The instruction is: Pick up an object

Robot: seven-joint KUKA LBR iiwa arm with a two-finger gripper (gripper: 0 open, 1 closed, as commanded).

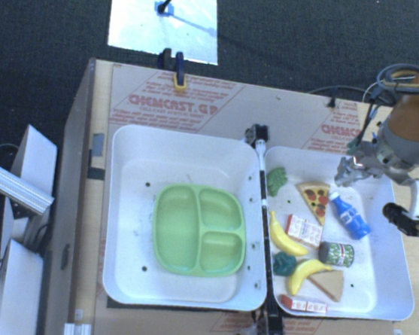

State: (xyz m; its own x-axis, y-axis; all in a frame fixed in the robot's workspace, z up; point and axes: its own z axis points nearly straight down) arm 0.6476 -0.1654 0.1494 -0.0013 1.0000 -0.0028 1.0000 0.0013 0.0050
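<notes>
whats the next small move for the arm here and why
Probably a short drop toward the blue bottle. The gripper hangs over the right bin near its far edge, holding nothing, and the bottle lies just below it in the view, a little apart from the pizza slice and the small can. That makes it the nearest item with room around it.

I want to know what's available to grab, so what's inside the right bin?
The right bin holds a blue bottle, pizza slice, two bananas, broccoli, a can, a small box and bread. Anything under them is hidden.
</notes>
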